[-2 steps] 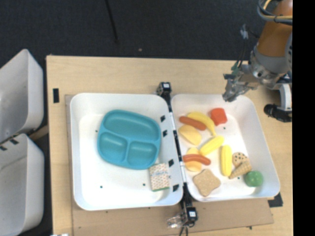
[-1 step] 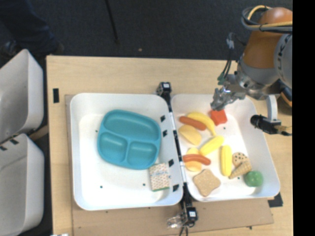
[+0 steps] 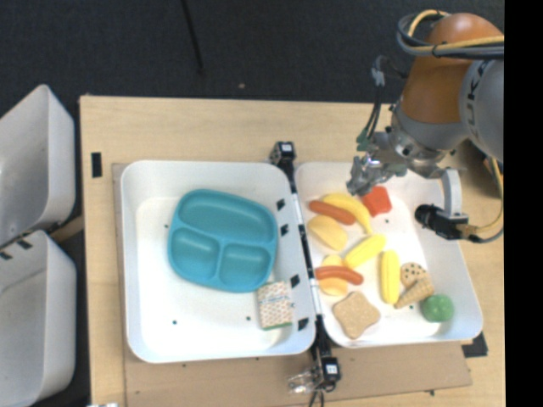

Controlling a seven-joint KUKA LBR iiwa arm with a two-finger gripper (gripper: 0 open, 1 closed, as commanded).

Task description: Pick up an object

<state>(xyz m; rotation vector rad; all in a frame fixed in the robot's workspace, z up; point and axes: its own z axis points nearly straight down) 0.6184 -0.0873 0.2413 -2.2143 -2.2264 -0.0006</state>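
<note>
Right of centre, the jaws (image 3: pixel 366 176) hang over the right bin's (image 3: pixel 462 270) upper part, just beside a red block (image 3: pixel 377 200) and a banana (image 3: pixel 352 208); whether they are open I cannot tell. Left bin (image 3: pixel 136 227) holds a teal plate (image 3: pixel 222 240).

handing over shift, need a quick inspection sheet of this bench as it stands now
surface: wooden bench bearing two white bins side by side.
job's things: right bin holds toy food, including a red block, a bread slice and a green ball.
clutter: left bin holds a blue divided plate and a small packet.
grippers: gripper low over the right bin's far end, beside the red block.
cables: yellow and black cables loop at the arm.
surroundings: dark floor; white boxes at left.
</note>
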